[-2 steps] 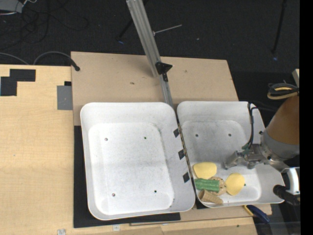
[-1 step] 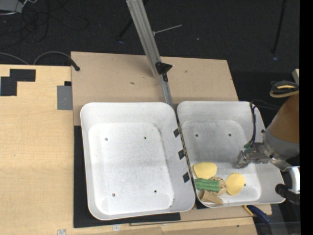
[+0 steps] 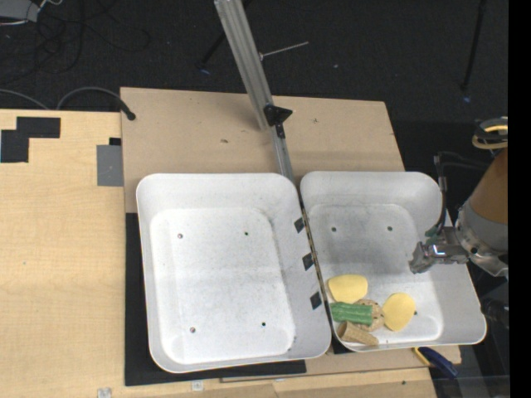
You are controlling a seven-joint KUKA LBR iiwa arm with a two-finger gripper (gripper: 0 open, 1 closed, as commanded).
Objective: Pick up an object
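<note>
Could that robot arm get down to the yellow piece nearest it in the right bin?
Probably yes. The gripper hangs over the right bin near its right wall, and the yellow piece lies uncovered just below it in the picture, with bare bin floor between them.

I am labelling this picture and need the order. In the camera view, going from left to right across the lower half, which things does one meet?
Left bin → green object → right yellow piece → gripper. The other yellow piece and the tan pieces overlap the green object in this order, so I leave them out.
</note>
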